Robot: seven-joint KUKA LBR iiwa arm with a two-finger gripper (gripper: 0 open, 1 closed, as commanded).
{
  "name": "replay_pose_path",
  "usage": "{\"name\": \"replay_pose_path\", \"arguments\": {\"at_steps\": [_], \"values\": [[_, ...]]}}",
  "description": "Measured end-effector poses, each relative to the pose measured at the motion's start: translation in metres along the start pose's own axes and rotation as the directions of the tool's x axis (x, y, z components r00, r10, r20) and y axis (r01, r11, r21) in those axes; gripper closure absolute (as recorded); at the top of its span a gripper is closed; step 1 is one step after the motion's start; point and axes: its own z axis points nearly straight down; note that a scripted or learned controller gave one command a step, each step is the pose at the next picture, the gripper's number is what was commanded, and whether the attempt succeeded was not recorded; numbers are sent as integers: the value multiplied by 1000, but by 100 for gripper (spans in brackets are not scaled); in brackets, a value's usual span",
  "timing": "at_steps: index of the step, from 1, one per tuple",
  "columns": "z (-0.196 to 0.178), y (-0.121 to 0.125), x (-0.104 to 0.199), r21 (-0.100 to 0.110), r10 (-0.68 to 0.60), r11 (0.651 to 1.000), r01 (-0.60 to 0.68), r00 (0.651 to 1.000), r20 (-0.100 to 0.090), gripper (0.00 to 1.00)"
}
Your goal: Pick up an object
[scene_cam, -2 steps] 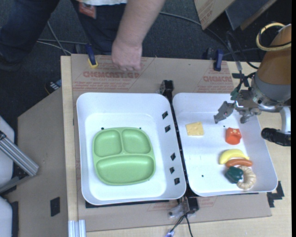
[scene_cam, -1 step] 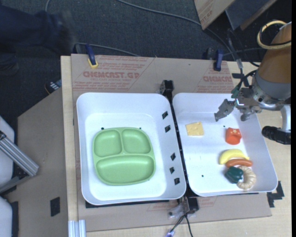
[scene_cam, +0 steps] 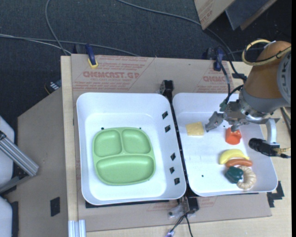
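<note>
Yellow block lies just left of gripper

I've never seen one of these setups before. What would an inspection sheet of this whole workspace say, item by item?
Surface: wooden bench bearing two white bins; left bin, right bin.
Job's things: in the right bin, a yellow block, an orange piece, a banana, a sausage, a green piece and a beige ring.
Clutter: green divided tray in the left bin.
Grippers: end effector low over the right bin, between the yellow block and the orange piece; nothing seen held.
Cables: several across the dark floor above the bench; one at the bottom edge.
Surroundings: cardboard at top right; metal rail at left.
</note>
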Motion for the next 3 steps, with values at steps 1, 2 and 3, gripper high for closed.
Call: {"name": "replay_pose_path", "arguments": {"at_steps": [1, 2, 3], "values": [[49, 9, -1, -2, 0, 1000, 0, 1000, 1, 0], [72, 9, -1, -5, 0, 1000, 0, 1000, 2, 0], [60, 10, 0, -8, 0, 1000, 0, 1000, 2, 100]]}}
